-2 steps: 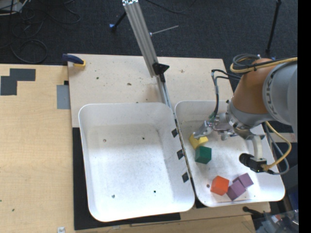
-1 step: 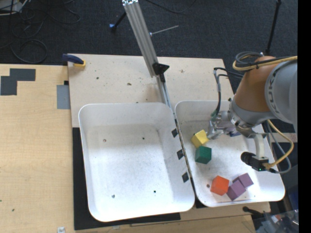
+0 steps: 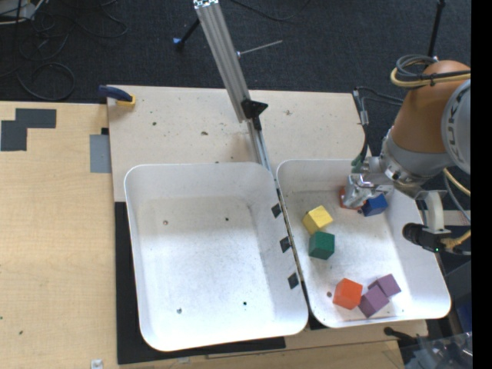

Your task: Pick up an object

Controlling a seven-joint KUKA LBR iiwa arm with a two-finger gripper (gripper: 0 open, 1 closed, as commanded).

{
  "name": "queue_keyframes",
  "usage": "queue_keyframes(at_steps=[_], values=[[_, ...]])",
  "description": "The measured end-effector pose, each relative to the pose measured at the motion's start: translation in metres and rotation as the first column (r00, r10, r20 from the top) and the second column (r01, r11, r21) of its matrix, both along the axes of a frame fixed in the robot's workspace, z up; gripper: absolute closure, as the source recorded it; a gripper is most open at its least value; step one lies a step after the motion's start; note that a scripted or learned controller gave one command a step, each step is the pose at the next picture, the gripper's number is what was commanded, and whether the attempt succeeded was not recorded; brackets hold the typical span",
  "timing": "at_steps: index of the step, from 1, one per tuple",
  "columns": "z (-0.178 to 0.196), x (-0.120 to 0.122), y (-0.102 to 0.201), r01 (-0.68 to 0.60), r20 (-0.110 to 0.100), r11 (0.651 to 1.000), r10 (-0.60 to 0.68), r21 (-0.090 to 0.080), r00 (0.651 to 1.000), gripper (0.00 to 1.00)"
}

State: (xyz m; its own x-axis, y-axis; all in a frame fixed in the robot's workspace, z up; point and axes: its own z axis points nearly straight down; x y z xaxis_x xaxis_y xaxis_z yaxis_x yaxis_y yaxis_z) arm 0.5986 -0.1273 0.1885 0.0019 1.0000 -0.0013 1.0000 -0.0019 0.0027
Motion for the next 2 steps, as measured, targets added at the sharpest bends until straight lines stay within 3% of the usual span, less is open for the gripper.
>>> queue_keyframes(at_steps=[1, 2], values=[[0.028, 0.000, -0.002, -0.001, -0.002, 1.000, 0.001, 0.001, 1.000, 1.00], [0.035, 0.006, 0.049, -0.006, -0.004, 1.000, 0.006, 0.003, 1.000, 1.00]])
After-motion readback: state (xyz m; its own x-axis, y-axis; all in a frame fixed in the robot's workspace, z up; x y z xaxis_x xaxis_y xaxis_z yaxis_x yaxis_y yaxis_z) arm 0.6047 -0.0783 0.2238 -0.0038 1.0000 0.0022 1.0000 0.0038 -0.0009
